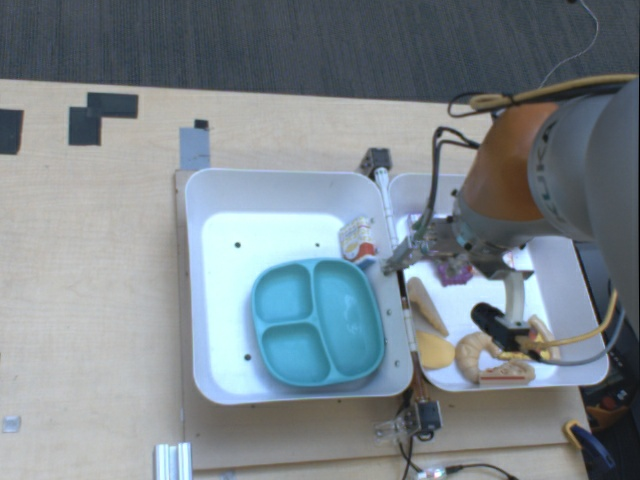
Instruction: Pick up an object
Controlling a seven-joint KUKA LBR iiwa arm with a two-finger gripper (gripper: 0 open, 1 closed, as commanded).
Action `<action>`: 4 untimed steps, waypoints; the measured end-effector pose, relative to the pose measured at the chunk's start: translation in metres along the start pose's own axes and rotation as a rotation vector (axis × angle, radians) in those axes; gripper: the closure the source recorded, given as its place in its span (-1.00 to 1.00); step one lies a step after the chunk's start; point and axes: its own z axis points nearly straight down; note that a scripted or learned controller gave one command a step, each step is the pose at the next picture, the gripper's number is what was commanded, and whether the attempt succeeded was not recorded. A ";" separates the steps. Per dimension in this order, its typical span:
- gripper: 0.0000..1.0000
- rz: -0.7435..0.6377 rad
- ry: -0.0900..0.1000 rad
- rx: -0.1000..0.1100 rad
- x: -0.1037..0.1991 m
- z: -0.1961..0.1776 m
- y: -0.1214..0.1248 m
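Camera view, left to right: left shallow white bin [195,268] holds a teal three-compartment plastic plate [318,323], sitting toward 5 o'clock on the bin floor. A small white-and-red crumpled packet [357,238] is at the bin's 2 o'clock, just beside the plate's upper right edge and near the divider wall. The gripper [398,256] is low over the divider between the two bins, at 4 o'clock of the packet. Wrist and cabling block the tip, so I can't tell if it's open or closed, and nothing is visibly held. Right shallow white bin [590,368]: small purple item [455,271] at 3 o'clock of the gripper, partly under the wrist. Tan cone-shaped piece [428,306] is at the gripper's 5 o'clock, with a yellow rounded piece [433,350] below that. Tan lumpy piece [478,353] and pale slab with a red edge [505,372] sit toward the bin's 6 o'clock side. My read: pick not done, every object looks to be resting on a bin floor. Probably approach/descend phase; the closest candidates are the packet and the purple item. Left to do: close on one, lift clear. Risk: the tool is right at the divider wall and could clip it.
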 end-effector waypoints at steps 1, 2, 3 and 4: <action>-1.00 0.000 0.000 0.000 0.000 0.000 0.000; -1.00 -0.002 0.002 0.000 -0.002 0.002 0.001; -1.00 -0.001 0.002 -0.001 -0.002 0.002 0.001; -1.00 -0.001 0.002 -0.001 -0.002 0.003 0.001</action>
